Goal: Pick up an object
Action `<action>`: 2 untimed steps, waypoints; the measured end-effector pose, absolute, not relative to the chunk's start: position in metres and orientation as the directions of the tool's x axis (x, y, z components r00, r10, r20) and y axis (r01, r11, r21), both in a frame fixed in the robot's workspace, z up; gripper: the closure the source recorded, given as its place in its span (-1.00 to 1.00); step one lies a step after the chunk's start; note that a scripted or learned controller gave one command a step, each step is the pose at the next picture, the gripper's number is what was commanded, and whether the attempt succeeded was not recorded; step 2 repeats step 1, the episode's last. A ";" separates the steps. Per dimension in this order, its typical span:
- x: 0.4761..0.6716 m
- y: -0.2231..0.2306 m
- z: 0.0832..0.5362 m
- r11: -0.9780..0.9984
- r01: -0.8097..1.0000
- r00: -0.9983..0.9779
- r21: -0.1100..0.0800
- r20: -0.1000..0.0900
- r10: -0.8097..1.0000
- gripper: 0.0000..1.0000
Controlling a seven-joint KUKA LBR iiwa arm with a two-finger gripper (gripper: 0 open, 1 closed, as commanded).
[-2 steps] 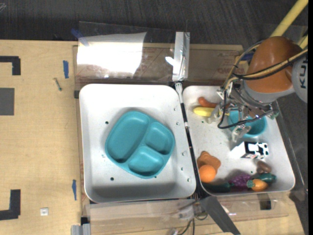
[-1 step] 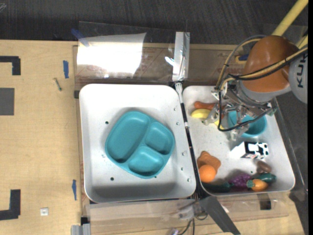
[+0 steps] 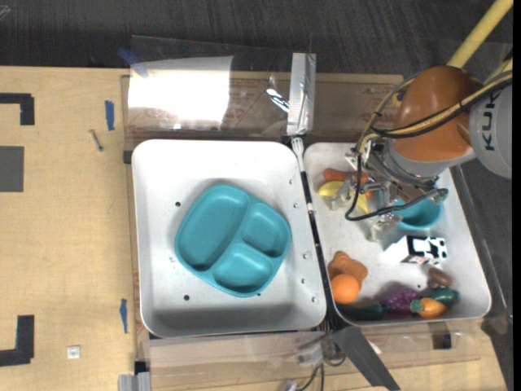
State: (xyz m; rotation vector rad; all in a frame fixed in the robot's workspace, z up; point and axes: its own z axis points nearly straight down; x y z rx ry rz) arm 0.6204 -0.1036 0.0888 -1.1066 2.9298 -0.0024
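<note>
Two shallow white bins sit side by side before us. In the left bin (image 3: 155, 169) we see a teal plastic divided plate (image 3: 234, 239). Over the right bin (image 3: 470, 267) the grey arm with its orange band (image 3: 435, 112) reaches in, its gripper (image 3: 383, 218) low among the toys; we cannot tell how the jaws stand. Near it we see a small teal bowl (image 3: 425, 213), a yellow toy (image 3: 331, 190) and a black-and-white cow figure (image 3: 426, 249). Toward the near edge lie an orange ball (image 3: 346, 288), a purple grape cluster (image 3: 400, 300) and a plastic carrot (image 3: 431, 306).
</note>
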 end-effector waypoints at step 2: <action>0.608 -0.094 0.089 0.820 -0.572 -0.820 -0.005 -0.009 -0.572 -1.00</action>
